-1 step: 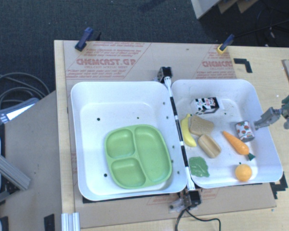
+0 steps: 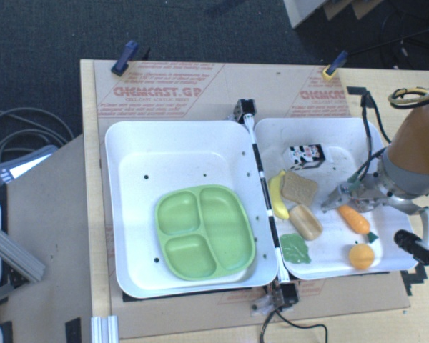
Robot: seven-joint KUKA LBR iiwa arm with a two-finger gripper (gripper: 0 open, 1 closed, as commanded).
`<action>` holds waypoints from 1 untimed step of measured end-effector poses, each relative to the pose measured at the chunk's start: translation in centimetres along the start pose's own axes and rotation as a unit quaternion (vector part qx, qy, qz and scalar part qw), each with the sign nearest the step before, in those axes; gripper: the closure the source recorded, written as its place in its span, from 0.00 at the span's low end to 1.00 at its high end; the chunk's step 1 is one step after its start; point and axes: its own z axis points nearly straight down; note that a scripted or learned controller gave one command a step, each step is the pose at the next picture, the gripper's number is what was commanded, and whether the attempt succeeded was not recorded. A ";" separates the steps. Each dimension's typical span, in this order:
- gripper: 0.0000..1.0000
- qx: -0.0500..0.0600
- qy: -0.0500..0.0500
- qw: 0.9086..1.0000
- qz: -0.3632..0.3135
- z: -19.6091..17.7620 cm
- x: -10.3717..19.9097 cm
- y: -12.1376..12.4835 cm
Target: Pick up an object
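Observation:
The right bin (image 2: 329,131) holds several toy foods. A yellow banana (image 2: 276,197) lies along its left wall, with a tan bread slice (image 2: 299,188) beside it and a brown bun (image 2: 306,222) below that. A green leaf piece (image 2: 294,249) sits at the front left. An orange carrot (image 2: 354,219) lies at the right, and a small orange fruit (image 2: 362,256) sits near the front edge. A black-and-white item (image 2: 304,156) rests toward the back. My gripper (image 2: 345,196) hangs low in this bin, just above and left of the carrot's upper end.
The left bin (image 2: 129,156) holds a green divided plate (image 2: 204,231). The arm with its orange band (image 2: 418,145) covers the right bin's right side. Clamps (image 2: 125,57) sit on the cardboard at the back.

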 end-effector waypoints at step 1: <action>1.00 -0.002 -0.002 1.000 0.001 -1.1 -0.2 0.1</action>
